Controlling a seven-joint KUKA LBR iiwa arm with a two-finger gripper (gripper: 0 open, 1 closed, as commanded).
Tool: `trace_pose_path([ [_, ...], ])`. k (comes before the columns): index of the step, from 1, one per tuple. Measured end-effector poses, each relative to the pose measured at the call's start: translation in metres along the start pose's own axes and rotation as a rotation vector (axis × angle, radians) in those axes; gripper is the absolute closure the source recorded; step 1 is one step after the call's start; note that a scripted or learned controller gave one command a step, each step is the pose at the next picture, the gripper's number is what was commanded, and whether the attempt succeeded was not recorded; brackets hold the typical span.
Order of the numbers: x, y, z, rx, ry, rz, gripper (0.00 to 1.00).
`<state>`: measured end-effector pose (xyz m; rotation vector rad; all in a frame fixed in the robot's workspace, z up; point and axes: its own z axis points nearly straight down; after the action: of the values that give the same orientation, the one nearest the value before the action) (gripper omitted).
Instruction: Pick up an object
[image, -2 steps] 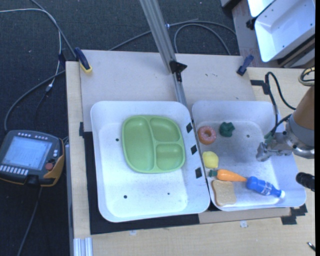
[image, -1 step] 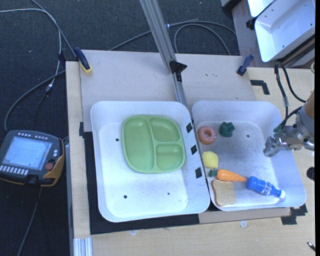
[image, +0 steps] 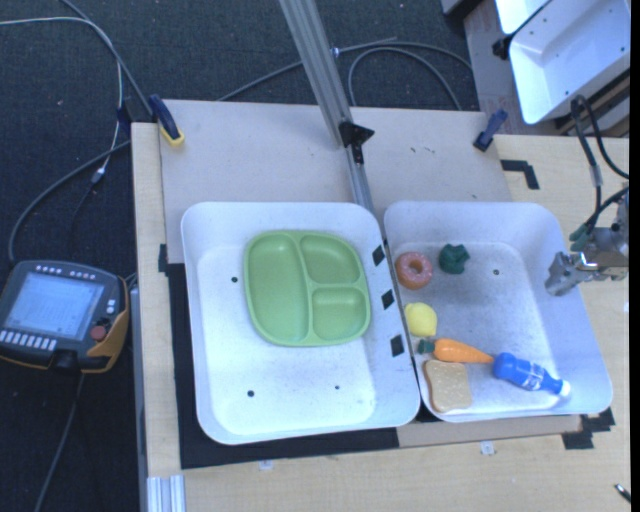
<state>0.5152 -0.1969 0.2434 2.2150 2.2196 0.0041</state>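
Note:
The right bin (image: 500, 225) holds several toy foods. A pink-iced donut (image: 413, 268) and a dark green piece (image: 454, 258) lie near its back left. Along the left wall sits a yellow lemon (image: 421, 320). An orange carrot (image: 462, 351), a slice of bread (image: 448, 386) and a blue bottle (image: 527, 373) lie at the front. My gripper (image: 566, 271) hangs over the right rim of this bin, apart from all of them and roughly level with the donut. Nothing shows in its grasp.
The left bin (image: 230, 400) bears a green divided plate (image: 307, 287). A metal pole (image: 325, 70) slants down to the gap between the bins. A teach pendant (image: 55, 315) lies left of the bench. Blue clamps (image: 166, 122) sit at the board's back corners.

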Motion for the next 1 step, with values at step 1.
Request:
trace_pose_path([
  [1, 0.0453, 0.0131, -0.0058, 0.002, 0.003, -0.004, 1.00],
])
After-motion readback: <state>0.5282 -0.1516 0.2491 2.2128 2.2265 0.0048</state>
